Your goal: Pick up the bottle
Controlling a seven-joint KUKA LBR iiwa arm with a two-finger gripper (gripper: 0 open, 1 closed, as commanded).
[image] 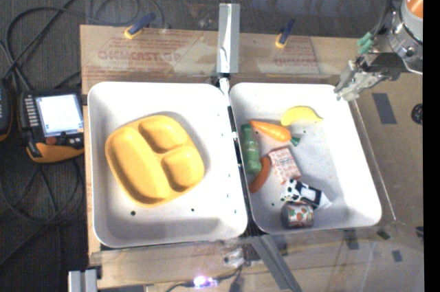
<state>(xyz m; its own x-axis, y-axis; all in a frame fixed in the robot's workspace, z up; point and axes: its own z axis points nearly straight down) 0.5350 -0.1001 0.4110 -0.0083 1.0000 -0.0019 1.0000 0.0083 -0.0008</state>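
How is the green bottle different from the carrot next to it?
The bottle is green; the carrot is orange with a green end. The bottle lies along the right bin's left wall, pointing up and down the picture; the carrot lies slantwise across it, nearer the bin's middle. The bottle keeps an even width; the carrot tapers to a point. Both lie flat in the same bin, close together, away from the gripper.

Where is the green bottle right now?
The green bottle lies in the right bin, against its left wall, beside the carrot.
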